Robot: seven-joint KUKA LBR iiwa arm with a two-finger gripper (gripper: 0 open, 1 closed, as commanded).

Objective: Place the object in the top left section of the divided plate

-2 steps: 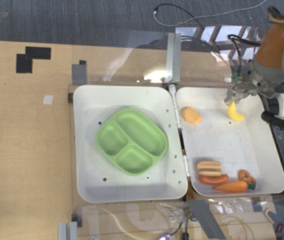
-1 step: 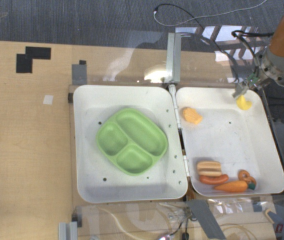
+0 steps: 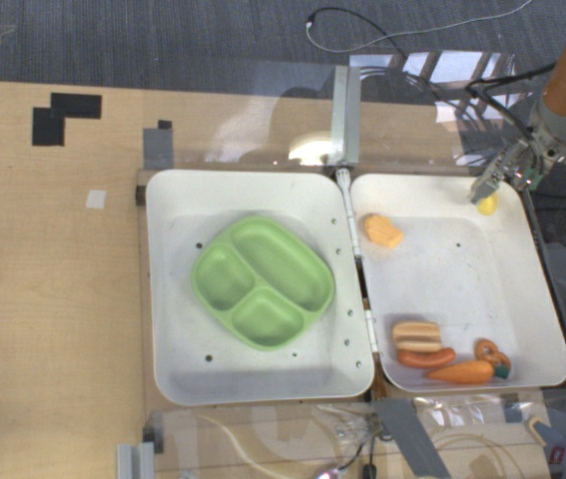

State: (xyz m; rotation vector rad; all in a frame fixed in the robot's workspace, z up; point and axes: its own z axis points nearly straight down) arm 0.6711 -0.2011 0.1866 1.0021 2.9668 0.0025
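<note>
The tool [image 3: 489, 186] was seen at the far corner of the right bin [image 3: 522, 297], just above a small yellow object [image 3: 486, 206]; whether anything was grasped could not be told. The green divided plate [image 3: 263, 280] lay unfilled in the left bin [image 3: 178, 367], so the placing was judged undone.

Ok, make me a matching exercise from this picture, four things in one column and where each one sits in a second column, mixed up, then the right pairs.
Things:
1. green divided plate
2. small yellow object
3. orange lump
4. hot dog

Places:
A. right bin, top left area
B. middle of the left bin
C. right bin, bottom edge, beside the carrot
D. right bin, top right corner, under the gripper

Pairs: 1-B, 2-D, 3-A, 4-C
</note>
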